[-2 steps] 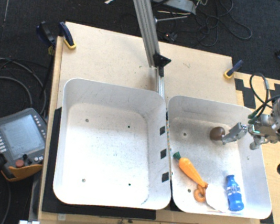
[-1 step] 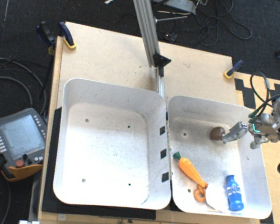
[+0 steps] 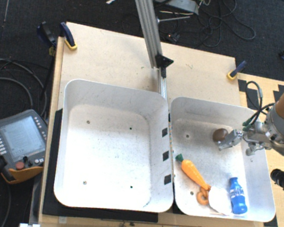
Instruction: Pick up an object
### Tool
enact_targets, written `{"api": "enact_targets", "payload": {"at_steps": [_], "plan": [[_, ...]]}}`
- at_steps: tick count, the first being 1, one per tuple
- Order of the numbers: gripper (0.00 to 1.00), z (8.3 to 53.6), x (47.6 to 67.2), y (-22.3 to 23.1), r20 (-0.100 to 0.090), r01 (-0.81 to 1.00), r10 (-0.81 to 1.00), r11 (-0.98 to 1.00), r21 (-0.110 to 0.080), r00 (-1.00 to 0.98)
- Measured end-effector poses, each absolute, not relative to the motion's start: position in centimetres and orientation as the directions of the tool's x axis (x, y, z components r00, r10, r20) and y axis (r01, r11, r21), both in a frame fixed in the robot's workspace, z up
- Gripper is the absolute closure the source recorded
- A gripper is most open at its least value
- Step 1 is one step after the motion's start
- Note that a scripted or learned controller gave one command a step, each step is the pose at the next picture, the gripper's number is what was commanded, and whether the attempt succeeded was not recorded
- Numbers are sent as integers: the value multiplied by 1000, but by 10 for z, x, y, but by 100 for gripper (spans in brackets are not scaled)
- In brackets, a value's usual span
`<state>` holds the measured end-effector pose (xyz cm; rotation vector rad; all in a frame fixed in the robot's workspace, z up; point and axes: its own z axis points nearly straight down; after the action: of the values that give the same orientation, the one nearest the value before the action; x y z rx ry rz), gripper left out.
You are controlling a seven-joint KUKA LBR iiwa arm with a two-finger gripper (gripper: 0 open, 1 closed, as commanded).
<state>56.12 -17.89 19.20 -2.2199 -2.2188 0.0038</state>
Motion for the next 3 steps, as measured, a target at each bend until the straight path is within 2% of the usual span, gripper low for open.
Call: {"api": "enact_targets", "payload": {"at_steps": [1,2,3], "plan": [[0,128,561,-177,2,1000,1000,0,-6,0],[0,94,561,-176,0,1000,1000,0,-1,0],[100,106,562,-177,-1,1000,1000,-1,2,1]]}}
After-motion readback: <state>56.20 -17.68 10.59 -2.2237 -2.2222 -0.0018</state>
